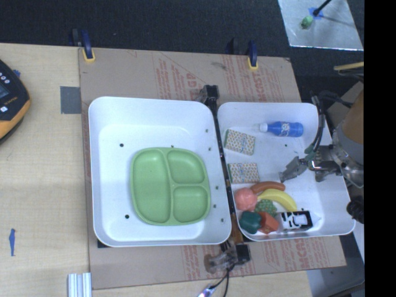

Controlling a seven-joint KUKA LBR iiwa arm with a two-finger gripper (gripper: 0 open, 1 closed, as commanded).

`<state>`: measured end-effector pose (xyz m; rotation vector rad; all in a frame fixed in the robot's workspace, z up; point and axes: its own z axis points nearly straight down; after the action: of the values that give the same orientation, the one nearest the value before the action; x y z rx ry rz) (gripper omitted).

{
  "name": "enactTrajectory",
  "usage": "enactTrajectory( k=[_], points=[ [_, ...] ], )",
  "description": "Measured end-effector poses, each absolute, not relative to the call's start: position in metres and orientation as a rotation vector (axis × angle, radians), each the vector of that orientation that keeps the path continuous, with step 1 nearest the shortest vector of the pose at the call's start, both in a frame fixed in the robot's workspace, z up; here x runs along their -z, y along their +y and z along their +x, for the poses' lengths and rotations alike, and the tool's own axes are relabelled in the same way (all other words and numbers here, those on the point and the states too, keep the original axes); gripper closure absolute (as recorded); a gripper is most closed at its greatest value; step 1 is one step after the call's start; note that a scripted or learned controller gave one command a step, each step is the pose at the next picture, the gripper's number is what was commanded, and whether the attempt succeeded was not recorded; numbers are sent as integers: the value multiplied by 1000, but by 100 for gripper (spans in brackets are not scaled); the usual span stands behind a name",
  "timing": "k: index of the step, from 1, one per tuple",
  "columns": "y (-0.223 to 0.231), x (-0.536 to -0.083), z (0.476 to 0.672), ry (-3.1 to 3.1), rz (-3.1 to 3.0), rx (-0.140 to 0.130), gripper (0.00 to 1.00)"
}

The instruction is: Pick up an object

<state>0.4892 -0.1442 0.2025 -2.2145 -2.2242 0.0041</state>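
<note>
In the right bin [272, 111] a heap of toy food sits at the near end: a yellow banana [278, 198] lies across the top of the pile, with a brown sausage [267, 187] just behind it, a pink round fruit [245, 198] on its left, a dark green pepper [250, 220] in front and an orange-red piece [268, 223] touching that. A black-and-white tag [296, 219] lies just right of the heap. Farther up the same bin are two patterned cloth squares [240, 142], one behind the other, and a small blue-and-white bottle [282, 129] lying on its side near the far wall.

The gripper [292, 168] hangs over the right bin, above and a little right of the banana, reaching in from the right side. Its fingers are spread apart with nothing between them.

The left bin [105, 166] holds a pale green divided plate [169, 185] lying flat in its middle. Both bins rest on a cardboard sheet [185, 73] clamped to the desk [37, 178], and a yellow-and-black handset [11, 101] lies at the desk's far left edge.
</note>
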Motion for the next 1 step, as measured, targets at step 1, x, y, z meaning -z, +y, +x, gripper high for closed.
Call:
enactTrajectory(
  k=[1],
  points=[
    [-133,-96,563,-2231,-2220,3,0]
  ],
)
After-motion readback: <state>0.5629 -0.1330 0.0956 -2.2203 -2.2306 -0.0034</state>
